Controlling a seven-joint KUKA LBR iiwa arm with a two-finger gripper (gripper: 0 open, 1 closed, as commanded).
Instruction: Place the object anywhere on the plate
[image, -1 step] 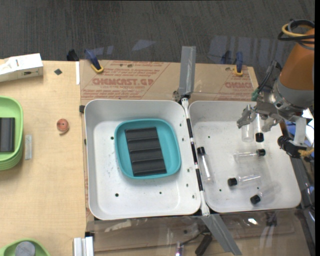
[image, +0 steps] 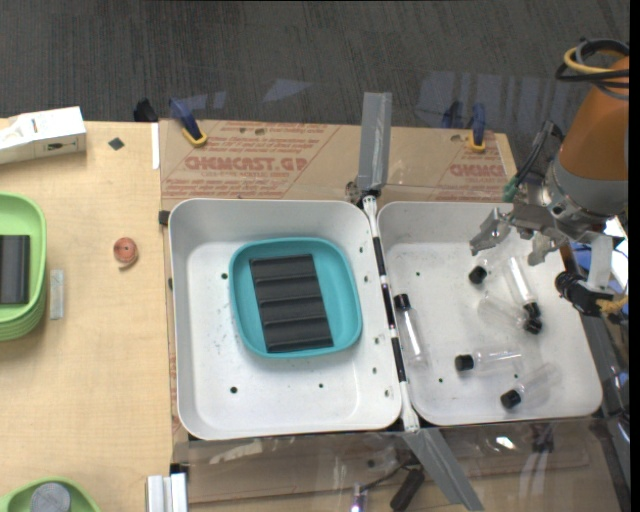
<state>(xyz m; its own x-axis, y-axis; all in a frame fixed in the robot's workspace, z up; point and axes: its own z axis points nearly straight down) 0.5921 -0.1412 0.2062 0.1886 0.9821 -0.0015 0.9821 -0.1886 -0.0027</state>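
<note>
Hovering claw (image: 517, 238) spread open, holding nothing, above right bin (image: 440, 385)

The arm (image: 592, 150) was grey below a broad orange band, with black and yellow cables looped above it and a metal gripper (image: 515, 236) with silver fittings.

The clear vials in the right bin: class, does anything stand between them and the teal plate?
Only the raised bin rims between the clear vials and the teal plate; the gripper hovers above them.
</note>
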